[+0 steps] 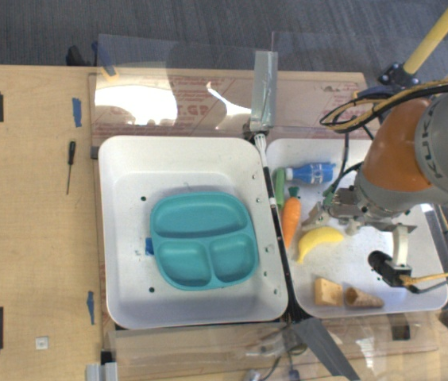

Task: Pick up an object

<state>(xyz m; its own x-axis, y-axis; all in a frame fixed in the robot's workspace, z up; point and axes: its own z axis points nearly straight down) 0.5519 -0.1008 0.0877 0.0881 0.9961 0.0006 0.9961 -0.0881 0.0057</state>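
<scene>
1. Judged to be the approach step: reached in with the arm (415,157) over the right bin (434,296), wrist end lowered close to the banana (319,242), just up and right of it in the camera view.
2. Could not tell whether the jaws were spread or pressed together; hidden under the wrist body and its cables. Saw nothing pinched between them, so counted nothing as picked up yet.
3. Took the banana as the likeliest target, lying flat on the bin floor, curved, its upper end nearest the wrist.
4. Noted the neighbours: carrot (290,219) just left of the banana, close to touching it or touching, could not tell which; blue bottle (311,173) above the banana, near the far wall; tan wedge (328,291) and small cone (362,298) below the banana, apart from it.
5. Noted a teal divided plate (204,240) well left of the banana, in the left bin (121,213), out of the way.
6. Judged the next move to call for: a short shift toward the banana's middle, jaws set across its narrow width, a straight descent to the bin floor, a close, then a lift.
7. Judged the risks: clipping the carrot on the way down, or closing on the banana's tapered end and squeezing it out.
</scene>
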